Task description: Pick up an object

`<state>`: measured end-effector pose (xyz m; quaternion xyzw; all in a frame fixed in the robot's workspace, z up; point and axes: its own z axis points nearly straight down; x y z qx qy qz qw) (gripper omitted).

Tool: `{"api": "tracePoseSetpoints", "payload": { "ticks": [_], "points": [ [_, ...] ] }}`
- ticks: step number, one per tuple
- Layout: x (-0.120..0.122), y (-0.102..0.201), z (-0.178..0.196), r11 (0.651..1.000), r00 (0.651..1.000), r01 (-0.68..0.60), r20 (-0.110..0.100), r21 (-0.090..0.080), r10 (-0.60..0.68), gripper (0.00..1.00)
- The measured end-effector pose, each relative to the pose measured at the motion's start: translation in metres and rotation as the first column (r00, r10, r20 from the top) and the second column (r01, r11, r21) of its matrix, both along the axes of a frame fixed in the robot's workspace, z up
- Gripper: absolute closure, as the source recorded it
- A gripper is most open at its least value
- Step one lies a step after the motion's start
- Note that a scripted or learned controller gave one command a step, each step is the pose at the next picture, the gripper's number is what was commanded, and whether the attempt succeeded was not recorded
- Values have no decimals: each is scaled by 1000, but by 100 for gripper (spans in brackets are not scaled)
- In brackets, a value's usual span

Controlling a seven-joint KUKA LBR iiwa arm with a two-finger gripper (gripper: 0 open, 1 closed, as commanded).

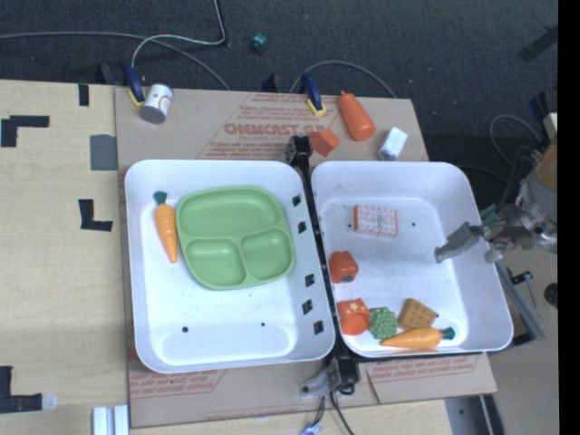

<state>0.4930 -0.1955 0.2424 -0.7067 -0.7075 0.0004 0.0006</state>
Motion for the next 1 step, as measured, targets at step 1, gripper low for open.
{"api": "tracePoseSetpoints", "payload": {
  "ticks": [1],
  "points": [
    [5, 65, -89, 1000, 1000, -1, -2, 1, 1, 0]
  ]
}}
